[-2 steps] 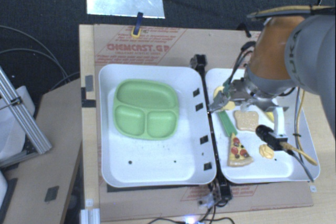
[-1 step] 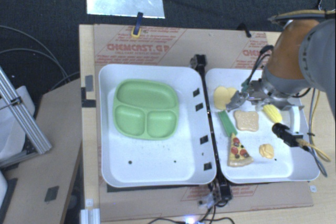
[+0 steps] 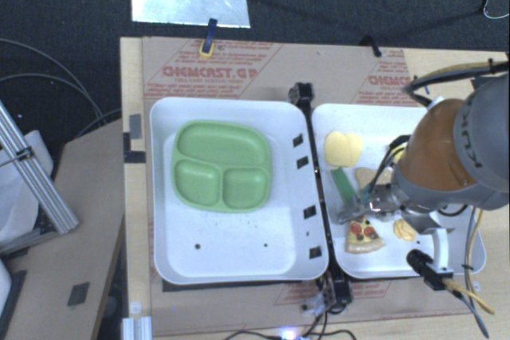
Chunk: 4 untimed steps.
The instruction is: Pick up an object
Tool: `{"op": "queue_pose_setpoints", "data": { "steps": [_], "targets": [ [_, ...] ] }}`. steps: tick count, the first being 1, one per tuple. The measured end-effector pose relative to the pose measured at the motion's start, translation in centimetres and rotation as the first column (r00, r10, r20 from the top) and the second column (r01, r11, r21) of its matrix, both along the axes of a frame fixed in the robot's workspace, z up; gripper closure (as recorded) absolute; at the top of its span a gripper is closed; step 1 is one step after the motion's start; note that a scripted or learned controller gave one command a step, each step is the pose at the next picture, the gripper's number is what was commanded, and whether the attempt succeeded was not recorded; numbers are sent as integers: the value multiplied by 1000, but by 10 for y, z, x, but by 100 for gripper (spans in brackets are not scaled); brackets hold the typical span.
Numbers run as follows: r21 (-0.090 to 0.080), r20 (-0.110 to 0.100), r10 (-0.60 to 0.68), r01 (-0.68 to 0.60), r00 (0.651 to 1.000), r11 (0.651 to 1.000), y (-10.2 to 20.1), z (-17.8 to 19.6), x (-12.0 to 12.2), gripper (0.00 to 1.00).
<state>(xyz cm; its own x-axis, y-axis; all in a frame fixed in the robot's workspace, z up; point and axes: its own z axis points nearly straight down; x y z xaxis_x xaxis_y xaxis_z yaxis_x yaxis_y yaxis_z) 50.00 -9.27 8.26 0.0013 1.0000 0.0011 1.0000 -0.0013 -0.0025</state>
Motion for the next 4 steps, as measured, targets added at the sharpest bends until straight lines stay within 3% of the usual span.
{"op": "queue_pose_setpoints", "data": {
  "steps": [1, 2, 3, 4],
  "targets": [
    [-2, 9, 7, -7, 1000, 1000, 4, 34, 49, 0],
    [-1, 1, 0, 0, 1000, 1000, -3, 1, -14, 0],
    [1, 14, 14, -14, 1000, 1000, 89, 108, -11, 0],
    [-6, 2, -8, 8, 1000, 1000, -35, 62, -15, 0]
  ]
}}
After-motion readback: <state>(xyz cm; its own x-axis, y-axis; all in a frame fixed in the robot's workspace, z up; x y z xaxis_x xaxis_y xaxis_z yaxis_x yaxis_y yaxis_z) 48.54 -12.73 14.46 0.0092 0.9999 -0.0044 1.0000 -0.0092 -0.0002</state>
